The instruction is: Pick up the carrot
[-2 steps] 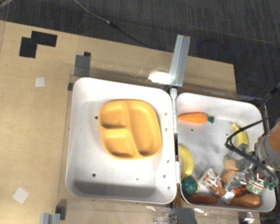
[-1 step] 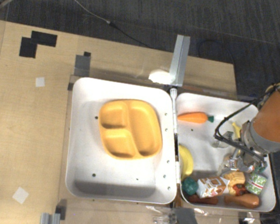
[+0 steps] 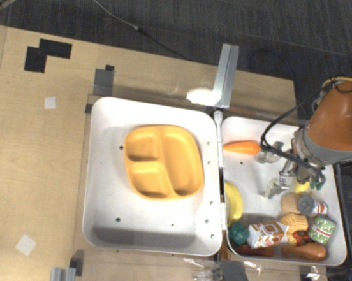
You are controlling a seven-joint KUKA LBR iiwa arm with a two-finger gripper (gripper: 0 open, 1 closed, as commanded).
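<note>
Near right bin top-left corner — carrot, orange, tapered, lying flat; jaws nearby — state unclear.

bright, even light (slightly soft focus throughout)

You see the carrot lying at the top of the right bin, with the gripper near it, to its right.

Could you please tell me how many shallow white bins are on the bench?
2. The left bin holds a yellow divided plate; the right bin adjoins it and holds the carrot plus other items.
</note>
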